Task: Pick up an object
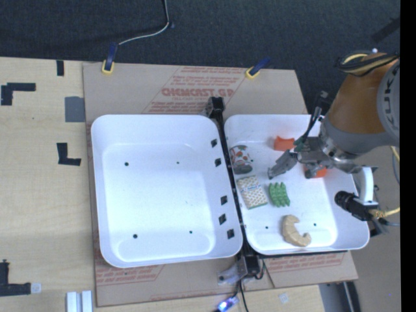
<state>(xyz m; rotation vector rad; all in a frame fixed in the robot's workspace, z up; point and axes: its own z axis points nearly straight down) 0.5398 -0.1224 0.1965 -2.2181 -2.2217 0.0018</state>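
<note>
My gripper [294,164] hangs over the middle of the right bin [325,239], reaching in from the right under the arm's orange band. An orange block [283,142] lies just behind it. A green bumpy piece [279,194] sits just in front of it, beside a pale patterned square pad [252,192]. A small round patterned object [240,158] rests near the bin's left wall. A tan curved piece [295,231] lies near the front rim. Something red-orange [318,171] shows at the gripper's right side; I cannot tell whether it is a loose object.
The left bin [104,174] stands beside the right one, with a black divider strip [224,174] between them. Both rest on a cardboard sheet [195,90] on the wooden bench. A black fitting [354,205] of the arm overhangs the right bin's right rim.
</note>
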